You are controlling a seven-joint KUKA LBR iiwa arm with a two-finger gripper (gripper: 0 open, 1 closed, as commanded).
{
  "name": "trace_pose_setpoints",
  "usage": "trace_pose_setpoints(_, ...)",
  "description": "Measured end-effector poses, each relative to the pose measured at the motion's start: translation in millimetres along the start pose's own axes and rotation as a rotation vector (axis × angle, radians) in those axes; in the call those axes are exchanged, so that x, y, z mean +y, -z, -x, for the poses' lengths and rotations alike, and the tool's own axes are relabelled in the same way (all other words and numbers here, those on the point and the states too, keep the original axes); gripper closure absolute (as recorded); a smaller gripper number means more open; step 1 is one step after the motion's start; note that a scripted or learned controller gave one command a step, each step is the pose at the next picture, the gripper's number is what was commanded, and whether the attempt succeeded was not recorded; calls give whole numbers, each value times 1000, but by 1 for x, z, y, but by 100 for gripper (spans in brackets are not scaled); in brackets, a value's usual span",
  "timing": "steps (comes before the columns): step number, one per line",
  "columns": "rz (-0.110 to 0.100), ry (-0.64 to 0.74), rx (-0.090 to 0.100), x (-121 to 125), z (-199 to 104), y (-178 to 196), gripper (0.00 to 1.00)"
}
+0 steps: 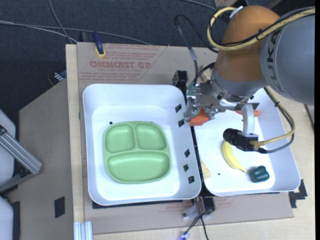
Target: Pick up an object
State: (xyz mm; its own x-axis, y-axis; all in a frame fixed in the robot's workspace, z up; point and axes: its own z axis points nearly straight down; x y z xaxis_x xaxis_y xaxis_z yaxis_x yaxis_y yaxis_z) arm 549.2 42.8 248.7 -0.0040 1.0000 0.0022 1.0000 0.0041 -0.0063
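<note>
1. The small orange plastic object [200, 118] lies at the left edge of the right shallow white bin [280, 176], directly beneath the wrist of the grey arm with its orange band [248, 39]; part of it is hidden by the mechanism.
2. The jaws [202, 106] sit low over that orange piece; whether they are spread or pressed together I cannot tell, nor whether they touch it.
3. A yellow plastic banana [232, 157] lies nearer the front of the same bin, with a dark teal rounded object [259, 173] touching its right tip.
4. A pale green divided plate [136, 151] rests in the left white bin [95, 114].
5. Both bins stand on the cardboard-covered worktop [125, 59].
</note>
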Motion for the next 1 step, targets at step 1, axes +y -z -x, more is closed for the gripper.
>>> trace_pose_setpoints(1, 0, 1, 0, -31, -43, -13, 100)
